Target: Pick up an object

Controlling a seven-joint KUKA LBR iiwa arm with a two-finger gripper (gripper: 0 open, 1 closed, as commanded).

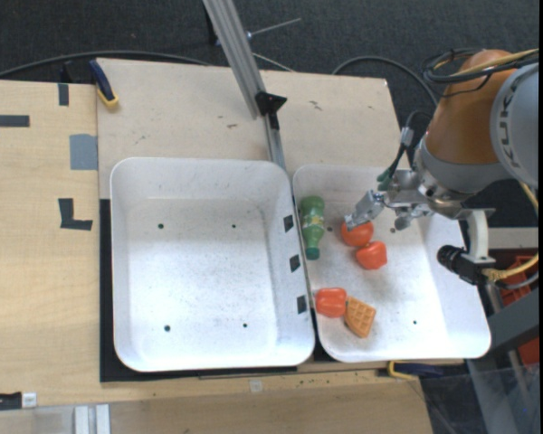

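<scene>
The right bin [452,328] holds several toy foods. A green bottle [310,225] lies against its left wall. A red-orange round piece [357,234] and a red piece [372,256] sit near the middle. Nearer the front lie an orange-red piece [330,302] and a tan waffle-like piece [360,318]. My gripper [381,218] hangs over the back half of this bin, open, with its left finger [361,212] just above the red-orange round piece. Nothing sits between the fingers.
The left bin [131,269] stands beside the right one, sharing a raised divider. A slanted metal rail [240,52] runs down from the top to the bins' back edge. The arm's orange and grey body [475,125] overhangs the right bin's back right corner.
</scene>
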